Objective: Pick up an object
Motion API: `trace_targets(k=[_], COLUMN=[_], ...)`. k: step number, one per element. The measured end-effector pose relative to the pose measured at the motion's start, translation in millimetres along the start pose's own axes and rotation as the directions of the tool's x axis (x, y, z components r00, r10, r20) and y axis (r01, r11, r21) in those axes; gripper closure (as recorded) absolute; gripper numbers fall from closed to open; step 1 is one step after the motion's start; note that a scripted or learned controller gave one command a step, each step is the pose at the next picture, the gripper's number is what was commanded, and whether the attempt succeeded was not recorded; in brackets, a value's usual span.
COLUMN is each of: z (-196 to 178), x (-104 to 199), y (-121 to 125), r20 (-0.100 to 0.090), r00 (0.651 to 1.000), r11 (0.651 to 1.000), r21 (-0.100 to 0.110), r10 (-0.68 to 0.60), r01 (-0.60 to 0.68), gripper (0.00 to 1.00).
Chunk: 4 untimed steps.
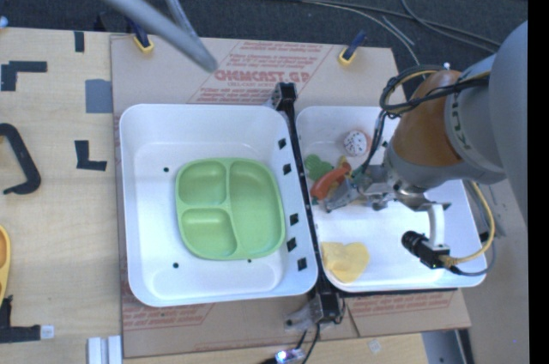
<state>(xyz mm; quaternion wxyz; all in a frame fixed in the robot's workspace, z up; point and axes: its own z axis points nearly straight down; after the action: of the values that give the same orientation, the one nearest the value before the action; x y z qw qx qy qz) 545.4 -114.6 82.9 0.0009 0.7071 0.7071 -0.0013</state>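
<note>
My gripper (340, 192) reaches down into the right bin (429, 268), near its left side. An orange carrot-shaped toy (330, 179) lies right at the fingertips, beside a green piece (316, 164). A white speckled ball (355, 142) sits farther back in the same bin. A pale yellow flat piece (345, 259) rests near the bin's front left corner. The grey arm with its orange band (429, 130) covers the bin's right part.
The left bin (146, 139) holds a green divided plate (230, 209). A black divider (296, 182) runs between the two bins. A black cable fitting (425, 248) hangs off the wrist over the right bin's front.
</note>
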Motion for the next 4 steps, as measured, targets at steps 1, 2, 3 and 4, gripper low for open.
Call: trace_targets(k=[1, 2, 3, 4], z=[-13, -60, -115, -149], x=[1, 11, 6, 6], y=[1, 3, -5, -4], r20=[-0.001, -0.004, -0.003, -0.003], r00=[1.000, 1.000, 1.000, 1.000], r11=[1.000, 1.000, 1.000, 1.000], r21=[-0.003, -0.003, -0.004, -0.004], r10=[-0.001, -0.002, -0.001, -0.002], r01=[0.001, 0.002, 0.001, 0.002], gripper=[1.00, 1.00, 1.00, 1.00])
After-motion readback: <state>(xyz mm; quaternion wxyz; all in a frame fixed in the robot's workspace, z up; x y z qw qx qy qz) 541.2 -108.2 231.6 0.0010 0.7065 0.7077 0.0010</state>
